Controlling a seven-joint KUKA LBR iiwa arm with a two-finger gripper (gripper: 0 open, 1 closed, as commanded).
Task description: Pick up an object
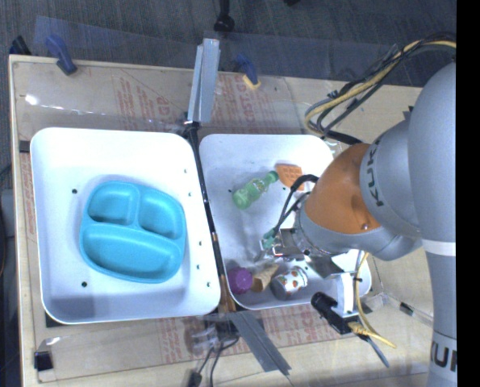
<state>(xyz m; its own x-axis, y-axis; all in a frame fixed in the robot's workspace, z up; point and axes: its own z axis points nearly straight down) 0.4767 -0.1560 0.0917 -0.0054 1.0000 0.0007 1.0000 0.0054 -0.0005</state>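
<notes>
I have the gripper (281, 247) low in the right bin (223, 184), reaching, nothing visibly held; whether it is spread or pressed I cannot tell. The green bottle (253, 189) lies at its eleven o'clock, the purple ball (240, 280) at seven. Next I must centre on one object.

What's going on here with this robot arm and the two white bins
A grey and orange robot arm reaches in from the right over the right bin, its gripper low among small items there: a green bottle, a purple ball and an orange piece. Nothing visibly sits in the gripper yet. The left bin holds a blue divided tray.
</notes>
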